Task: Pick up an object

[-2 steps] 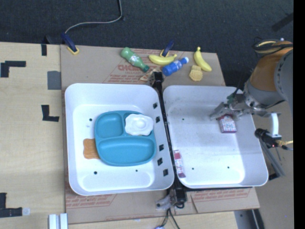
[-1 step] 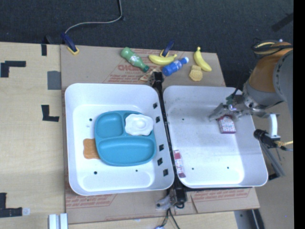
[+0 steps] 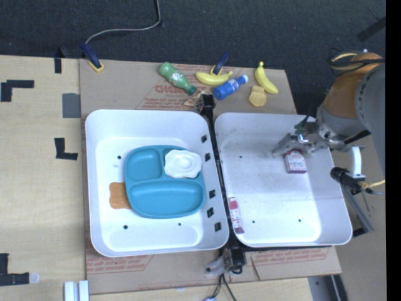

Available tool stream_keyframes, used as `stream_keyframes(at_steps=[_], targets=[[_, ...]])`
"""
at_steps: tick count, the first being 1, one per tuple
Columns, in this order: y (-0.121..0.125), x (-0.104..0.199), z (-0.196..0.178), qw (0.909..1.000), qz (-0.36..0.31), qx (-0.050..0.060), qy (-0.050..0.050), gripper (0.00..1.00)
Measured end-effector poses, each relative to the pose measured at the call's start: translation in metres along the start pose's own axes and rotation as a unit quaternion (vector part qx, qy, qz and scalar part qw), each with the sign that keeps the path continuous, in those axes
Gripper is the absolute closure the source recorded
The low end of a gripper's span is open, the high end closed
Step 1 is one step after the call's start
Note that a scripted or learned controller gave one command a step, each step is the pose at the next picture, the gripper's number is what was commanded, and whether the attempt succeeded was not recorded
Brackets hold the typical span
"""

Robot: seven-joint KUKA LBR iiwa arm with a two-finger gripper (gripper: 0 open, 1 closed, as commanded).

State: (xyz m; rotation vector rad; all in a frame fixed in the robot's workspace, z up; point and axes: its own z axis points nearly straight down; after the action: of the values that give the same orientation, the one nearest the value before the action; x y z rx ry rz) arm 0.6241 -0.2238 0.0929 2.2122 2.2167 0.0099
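Note:
My gripper [image 3: 291, 149] hangs low over the upper right part of the right bin [image 3: 326, 231], reaching in from the right. It looks open, its grey fingers spread apart with nothing between them. A small red and white packet [image 3: 295, 162] lies flat on the bin floor just below and in front of the fingertips, close to them or touching. Another small red and white item [image 3: 234, 212] rests against the right bin's left wall. In the left bin [image 3: 100, 168] sit a blue divided plate [image 3: 164, 184], a white fried-egg toy [image 3: 183, 163] on it, and an orange slice [image 3: 116, 195] beside it.
Behind the bins on the cardboard lie a green bottle [image 3: 177, 78], a yellow banana [image 3: 213, 78], a blue bottle [image 3: 229, 87], a second banana [image 3: 266, 80] and a tan piece [image 3: 257, 96]. A black divider [image 3: 213, 168] runs between the bins.

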Motion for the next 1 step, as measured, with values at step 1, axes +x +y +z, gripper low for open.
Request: stream_keyframes(at_steps=[1], targets=[[0.0024,-0.0011,-0.0120,1.0000,0.000,-0.005,-0.003,1.00]])
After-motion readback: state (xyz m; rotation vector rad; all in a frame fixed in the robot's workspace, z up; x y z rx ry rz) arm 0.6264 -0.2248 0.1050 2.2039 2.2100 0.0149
